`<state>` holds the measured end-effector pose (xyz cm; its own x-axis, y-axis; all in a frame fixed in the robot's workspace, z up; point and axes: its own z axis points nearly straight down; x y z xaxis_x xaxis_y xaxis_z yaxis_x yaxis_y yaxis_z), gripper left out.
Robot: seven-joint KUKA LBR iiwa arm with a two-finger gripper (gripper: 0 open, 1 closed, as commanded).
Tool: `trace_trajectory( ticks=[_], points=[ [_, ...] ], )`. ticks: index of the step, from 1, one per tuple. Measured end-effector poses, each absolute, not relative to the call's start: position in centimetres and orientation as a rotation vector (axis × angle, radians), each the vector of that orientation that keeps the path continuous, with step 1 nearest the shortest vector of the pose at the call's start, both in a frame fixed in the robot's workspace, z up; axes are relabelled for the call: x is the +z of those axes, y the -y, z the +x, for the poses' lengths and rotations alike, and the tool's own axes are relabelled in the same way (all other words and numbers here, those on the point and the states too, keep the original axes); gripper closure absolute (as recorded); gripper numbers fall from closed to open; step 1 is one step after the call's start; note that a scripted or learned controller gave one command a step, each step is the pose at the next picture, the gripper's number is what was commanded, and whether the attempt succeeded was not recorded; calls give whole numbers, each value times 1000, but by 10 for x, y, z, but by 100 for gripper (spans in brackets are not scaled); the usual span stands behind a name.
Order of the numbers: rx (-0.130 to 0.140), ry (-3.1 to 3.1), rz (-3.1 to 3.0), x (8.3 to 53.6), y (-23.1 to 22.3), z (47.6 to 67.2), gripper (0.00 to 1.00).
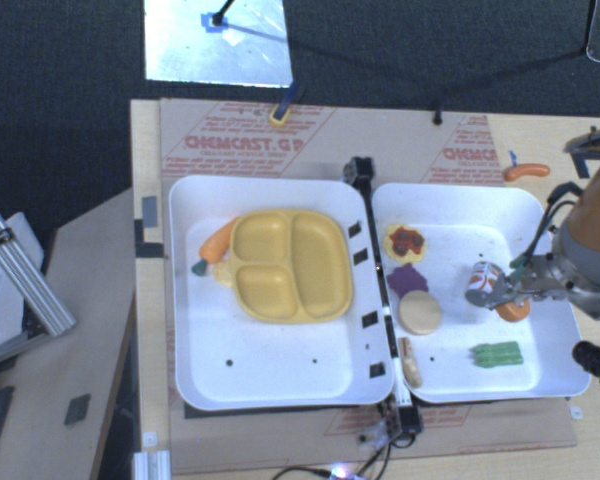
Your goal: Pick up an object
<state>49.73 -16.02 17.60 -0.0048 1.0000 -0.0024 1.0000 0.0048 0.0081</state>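
Observation:
In the right bin (540,208), my gripper (484,285) hangs low near the middle, reaching in from the right. Just to its right, partly under the wrist, lies an orange round piece (515,311). A green block (496,354) lies nearer the front. At the bin's left side are a yellow disc with red topping (406,240), a purple piece (408,278) and a beige round piece (419,313). I see nothing clearly held.
The left bin (195,368) holds a yellow divided plate (285,265), with a carrot (217,240) at its left edge. A small pale piece (410,363) lies by the divider between the bins. An orange item (526,171) rests on the bench behind the right bin.

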Motion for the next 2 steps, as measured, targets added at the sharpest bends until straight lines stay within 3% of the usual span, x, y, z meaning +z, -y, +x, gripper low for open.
trace_trajectory(
  ticks=[1, 2],
  points=[
    [6, -2221, 2211, 228, 161, 500, 100],
    [5, -2230, 2210, 217, 124, 541, 100]
  ],
)
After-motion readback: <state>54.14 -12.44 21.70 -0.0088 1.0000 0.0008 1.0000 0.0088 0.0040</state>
